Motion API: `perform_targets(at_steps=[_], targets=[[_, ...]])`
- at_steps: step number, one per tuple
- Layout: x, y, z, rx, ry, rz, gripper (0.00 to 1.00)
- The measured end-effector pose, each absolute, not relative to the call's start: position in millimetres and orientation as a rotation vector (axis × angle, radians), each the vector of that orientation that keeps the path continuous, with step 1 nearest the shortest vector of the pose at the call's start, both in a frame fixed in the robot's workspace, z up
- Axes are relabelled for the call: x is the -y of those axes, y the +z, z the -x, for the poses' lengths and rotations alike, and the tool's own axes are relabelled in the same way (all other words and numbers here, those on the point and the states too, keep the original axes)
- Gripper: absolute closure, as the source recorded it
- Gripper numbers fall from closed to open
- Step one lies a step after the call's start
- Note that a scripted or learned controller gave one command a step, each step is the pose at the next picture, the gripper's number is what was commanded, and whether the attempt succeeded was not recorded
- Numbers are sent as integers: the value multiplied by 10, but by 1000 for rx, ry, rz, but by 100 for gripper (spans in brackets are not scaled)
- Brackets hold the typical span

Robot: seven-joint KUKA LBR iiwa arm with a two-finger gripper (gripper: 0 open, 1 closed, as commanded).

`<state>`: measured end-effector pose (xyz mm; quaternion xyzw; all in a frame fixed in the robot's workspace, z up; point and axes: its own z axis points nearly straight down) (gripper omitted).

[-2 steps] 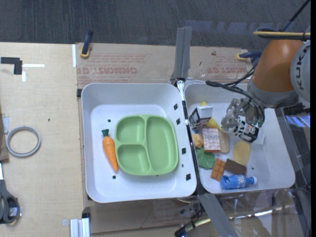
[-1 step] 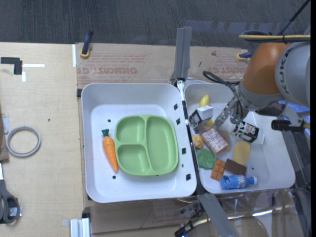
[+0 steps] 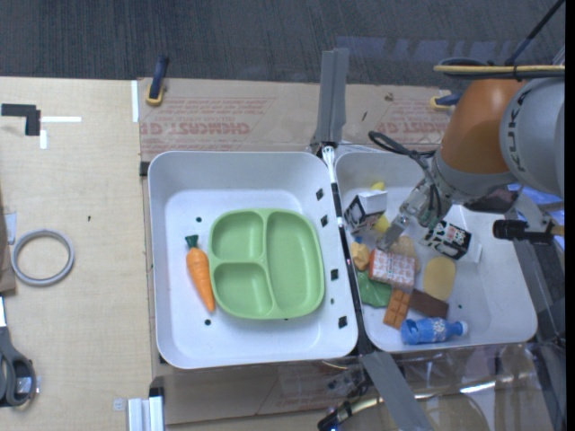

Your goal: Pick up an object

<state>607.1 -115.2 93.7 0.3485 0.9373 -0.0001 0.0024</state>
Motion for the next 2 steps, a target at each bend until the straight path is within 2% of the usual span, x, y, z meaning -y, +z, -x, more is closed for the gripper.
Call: perform_targets(at_steps=[1, 2], targets=[[1150, 1032, -6077, -2941, -2, -1089, 100], [829, 1916, -6455, -2431, -4, -1988, 100]])
